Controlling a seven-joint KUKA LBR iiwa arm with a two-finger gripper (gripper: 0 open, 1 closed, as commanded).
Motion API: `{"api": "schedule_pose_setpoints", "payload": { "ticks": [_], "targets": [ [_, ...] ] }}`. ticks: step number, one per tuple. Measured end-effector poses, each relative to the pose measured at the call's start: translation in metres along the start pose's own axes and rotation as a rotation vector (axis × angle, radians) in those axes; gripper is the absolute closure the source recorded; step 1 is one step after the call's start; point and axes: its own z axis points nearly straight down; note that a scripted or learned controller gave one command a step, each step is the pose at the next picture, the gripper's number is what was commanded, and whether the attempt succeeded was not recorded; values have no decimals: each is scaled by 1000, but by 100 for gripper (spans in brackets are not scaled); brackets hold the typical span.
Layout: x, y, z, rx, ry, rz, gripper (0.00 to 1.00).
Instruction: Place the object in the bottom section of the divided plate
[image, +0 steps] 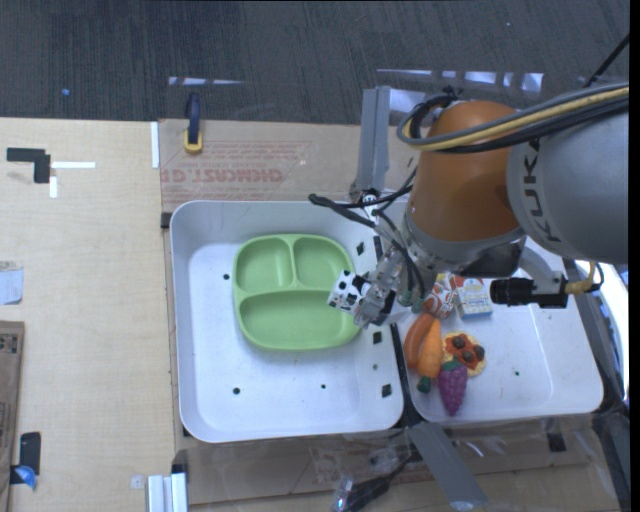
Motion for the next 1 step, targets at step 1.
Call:
{"api": "schedule_pose_setpoints", "payload": {
  "ticks": [1],
  "targets": [
    [0, 0, 0, 0, 0, 2, 0]
  ]
}}
